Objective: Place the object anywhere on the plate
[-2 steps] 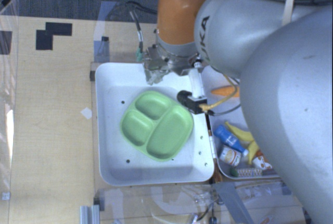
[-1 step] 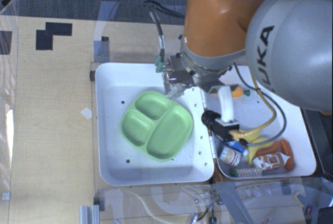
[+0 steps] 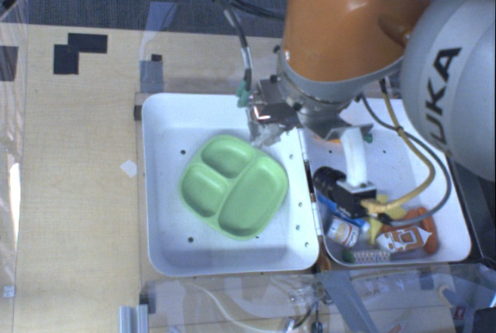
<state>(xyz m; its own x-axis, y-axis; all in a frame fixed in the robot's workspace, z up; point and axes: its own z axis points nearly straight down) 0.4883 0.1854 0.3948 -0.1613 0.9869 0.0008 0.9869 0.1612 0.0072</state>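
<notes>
Claw (image 3: 265, 122) above green plate's (image 3: 234, 187) upper edge, plate's long axis diagonal

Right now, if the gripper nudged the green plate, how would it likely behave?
The plate looks like thin moulded plastic, so probably light and stiff. It lies flat on the smooth left bin, so it would likely slide, not tip. Its raised dividers may catch a finger.

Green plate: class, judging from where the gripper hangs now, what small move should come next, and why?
Probably a short shift left to centre over a compartment. The gripper hangs at the green plate's upper right rim in the left bin; whether it holds anything cannot be told.
</notes>
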